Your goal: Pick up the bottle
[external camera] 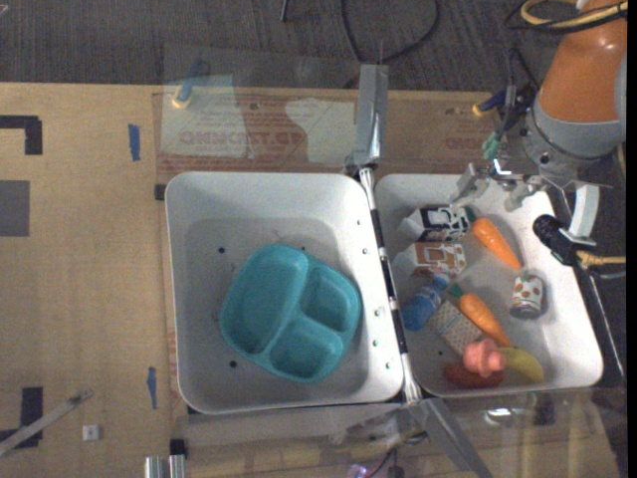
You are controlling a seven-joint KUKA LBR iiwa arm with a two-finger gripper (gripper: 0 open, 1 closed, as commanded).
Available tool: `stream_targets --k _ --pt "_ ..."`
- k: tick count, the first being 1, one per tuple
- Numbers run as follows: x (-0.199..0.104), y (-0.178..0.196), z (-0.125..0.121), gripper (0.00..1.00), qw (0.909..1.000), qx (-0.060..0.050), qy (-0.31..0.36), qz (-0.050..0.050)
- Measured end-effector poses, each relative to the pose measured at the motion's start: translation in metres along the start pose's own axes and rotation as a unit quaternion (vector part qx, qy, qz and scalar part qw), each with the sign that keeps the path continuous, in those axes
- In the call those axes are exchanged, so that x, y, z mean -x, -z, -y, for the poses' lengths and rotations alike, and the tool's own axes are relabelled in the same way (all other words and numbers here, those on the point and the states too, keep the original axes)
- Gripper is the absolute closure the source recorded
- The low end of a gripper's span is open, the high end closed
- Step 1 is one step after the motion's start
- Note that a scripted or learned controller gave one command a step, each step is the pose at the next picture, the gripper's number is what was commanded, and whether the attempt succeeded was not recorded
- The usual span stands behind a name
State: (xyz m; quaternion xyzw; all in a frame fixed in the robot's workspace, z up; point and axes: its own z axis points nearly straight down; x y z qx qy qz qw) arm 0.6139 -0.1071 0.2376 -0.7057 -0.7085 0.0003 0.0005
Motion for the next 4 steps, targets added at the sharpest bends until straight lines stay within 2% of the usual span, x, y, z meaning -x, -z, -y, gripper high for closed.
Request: stream_targets --k 1,2,3,4 --pt "0.003 -0.038 0.001 0.00 0.9984 0.000 0.056 0.000" --pt "-0.036 0.020 -0.025 0.00 0.9999 0.002 -0.013 0.001" --pt "-0.049 -0.052 -0.021 0.00 0.9734 0.001 0.229 0.000" --pt "0.007 -0.093 0.033 0.00 0.9999 -0.001 -0.015 0.000"
